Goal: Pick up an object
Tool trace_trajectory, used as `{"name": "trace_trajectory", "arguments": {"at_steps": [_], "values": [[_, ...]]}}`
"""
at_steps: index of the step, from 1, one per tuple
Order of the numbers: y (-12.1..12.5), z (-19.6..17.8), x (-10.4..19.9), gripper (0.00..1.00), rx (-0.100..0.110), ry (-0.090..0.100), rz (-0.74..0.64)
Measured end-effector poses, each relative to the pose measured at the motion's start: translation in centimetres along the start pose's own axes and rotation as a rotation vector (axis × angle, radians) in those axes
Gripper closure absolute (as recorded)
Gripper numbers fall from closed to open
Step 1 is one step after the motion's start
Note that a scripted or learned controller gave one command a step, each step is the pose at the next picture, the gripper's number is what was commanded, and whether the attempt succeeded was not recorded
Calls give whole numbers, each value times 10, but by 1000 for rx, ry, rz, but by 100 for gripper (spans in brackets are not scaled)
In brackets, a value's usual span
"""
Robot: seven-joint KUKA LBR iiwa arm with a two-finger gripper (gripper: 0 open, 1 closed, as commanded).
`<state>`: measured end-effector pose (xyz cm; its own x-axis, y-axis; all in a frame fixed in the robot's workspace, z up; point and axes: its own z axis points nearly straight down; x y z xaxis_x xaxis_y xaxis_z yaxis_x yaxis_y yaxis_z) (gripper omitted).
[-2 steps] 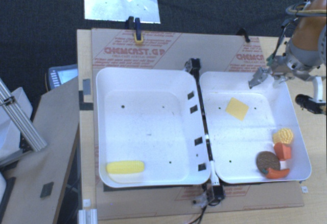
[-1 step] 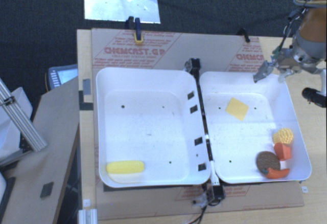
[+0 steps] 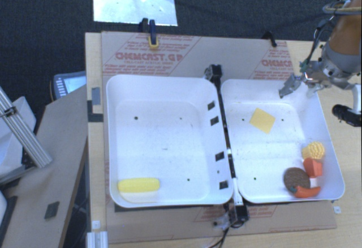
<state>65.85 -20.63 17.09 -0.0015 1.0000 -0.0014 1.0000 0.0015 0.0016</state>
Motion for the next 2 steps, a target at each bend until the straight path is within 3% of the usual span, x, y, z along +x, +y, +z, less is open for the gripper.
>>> {"name": "trace_trajectory", "arguments": {"at_steps": [1, 2], "values": [[11, 17, 0, 0, -2, 0, -4], [12, 4, 0, 100, -6, -2, -6]]}}
